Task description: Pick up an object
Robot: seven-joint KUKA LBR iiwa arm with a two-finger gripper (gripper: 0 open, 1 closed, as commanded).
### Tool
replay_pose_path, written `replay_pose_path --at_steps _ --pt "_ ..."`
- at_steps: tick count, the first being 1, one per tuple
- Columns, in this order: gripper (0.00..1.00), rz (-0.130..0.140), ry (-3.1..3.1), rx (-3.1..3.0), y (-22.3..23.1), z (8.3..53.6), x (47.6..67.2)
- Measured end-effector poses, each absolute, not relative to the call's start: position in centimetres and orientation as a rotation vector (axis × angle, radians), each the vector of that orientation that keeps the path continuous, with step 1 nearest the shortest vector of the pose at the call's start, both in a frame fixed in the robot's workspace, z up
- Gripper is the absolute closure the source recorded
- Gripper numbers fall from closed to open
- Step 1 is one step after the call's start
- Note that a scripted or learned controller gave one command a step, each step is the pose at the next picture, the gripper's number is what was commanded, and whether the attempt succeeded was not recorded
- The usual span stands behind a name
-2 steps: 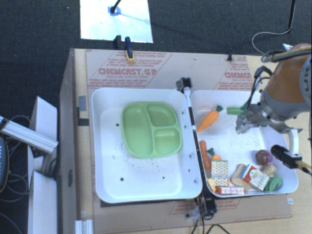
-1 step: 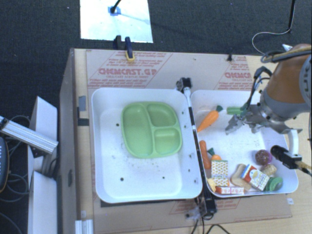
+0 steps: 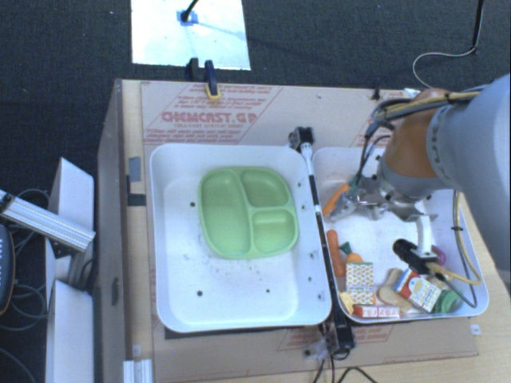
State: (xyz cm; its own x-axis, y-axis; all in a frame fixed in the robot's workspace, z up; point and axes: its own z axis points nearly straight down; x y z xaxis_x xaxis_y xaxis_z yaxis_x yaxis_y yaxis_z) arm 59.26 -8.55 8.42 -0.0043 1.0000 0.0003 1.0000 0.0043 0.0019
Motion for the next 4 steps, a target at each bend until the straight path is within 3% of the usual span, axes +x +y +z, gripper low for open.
replay_pose_path --at_steps 1,2,3,4 --pt "0.00 -0.025 2.241 2.232 -11.5 8.1 66.3" --pt "1.00 -0.040 2.251 2.231 -11.7 8.9 66.1" --pt "1.00 0.003 2.219 2.214 -18.7 17.6 67.0" --pt "0.00 0.002 2.223 2.215 -18.6 17.4 66.9"
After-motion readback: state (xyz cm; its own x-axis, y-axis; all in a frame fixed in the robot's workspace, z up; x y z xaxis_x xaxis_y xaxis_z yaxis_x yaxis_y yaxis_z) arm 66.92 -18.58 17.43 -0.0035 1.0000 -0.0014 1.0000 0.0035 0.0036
